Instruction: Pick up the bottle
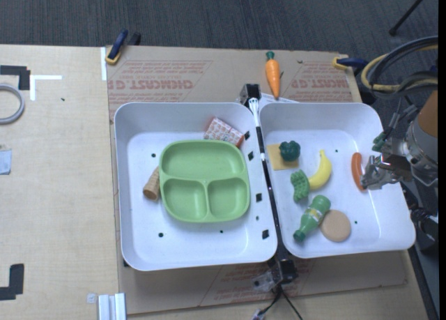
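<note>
Bottle [311,218] is green, lying tilted in the right bin [390,238], near the front, neck pointing front-left. It touches the tan cookie [336,226] on its right. Just behind it: a green bumpy piece [300,186] and the banana [320,170]. Broccoli [289,150] sits on a yellow slab [278,159] farther back. Red sausage [357,171] lies close to the bin's right wall.

Gripper [377,172] is at the right bin's right edge, beside the sausage, well apart from the bottle. Nothing visible in its grasp; can't tell from this angle how it's set, the tip is too small and cluttered.

Left bin [132,242] holds a green divided plate [205,180], a cone [152,185] at its left edge, a red patterned packet [224,131] behind it. Carrot [272,74] is on the cardboard behind the bins.
</note>
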